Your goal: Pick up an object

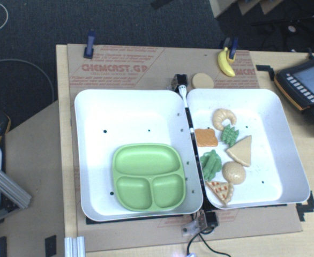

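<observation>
Claw state: cannot tell. Likely best target is the croissant (223,118), just above-right of orange square slice (206,137); descend centred, straddle it.

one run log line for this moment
phase: pre-grasp | left bin: green three-compartment plastic tray | right bin: toy food pieces, orange square by divider | outside bins: yellow banana

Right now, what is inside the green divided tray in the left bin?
The green divided tray shows three bare compartments with nothing in them. It covers the left bin floor beneath it, so anything under the tray cannot be seen.
</observation>
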`<state>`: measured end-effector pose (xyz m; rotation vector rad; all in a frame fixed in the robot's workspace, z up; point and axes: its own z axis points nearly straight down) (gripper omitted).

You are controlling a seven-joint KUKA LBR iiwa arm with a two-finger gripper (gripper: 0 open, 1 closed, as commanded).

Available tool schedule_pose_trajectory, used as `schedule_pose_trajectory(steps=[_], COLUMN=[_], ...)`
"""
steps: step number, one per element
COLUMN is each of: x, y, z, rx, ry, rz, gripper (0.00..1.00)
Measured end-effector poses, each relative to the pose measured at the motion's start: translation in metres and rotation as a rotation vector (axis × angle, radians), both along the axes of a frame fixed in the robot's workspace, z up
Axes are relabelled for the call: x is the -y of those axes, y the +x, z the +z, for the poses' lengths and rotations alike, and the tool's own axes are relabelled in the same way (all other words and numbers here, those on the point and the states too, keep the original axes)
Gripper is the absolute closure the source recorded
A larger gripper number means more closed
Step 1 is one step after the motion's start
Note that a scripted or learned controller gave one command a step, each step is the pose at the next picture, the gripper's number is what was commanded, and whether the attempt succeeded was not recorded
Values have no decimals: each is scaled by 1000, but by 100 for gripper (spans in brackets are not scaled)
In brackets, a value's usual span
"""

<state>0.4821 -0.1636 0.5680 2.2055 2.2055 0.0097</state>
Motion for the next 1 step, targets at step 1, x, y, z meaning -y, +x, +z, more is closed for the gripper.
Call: schedule_pose_trajectory(steps=[1], x=[0], y=[1], z=[11], rx=[4], ry=[-2], rz=[0], gripper=[100])
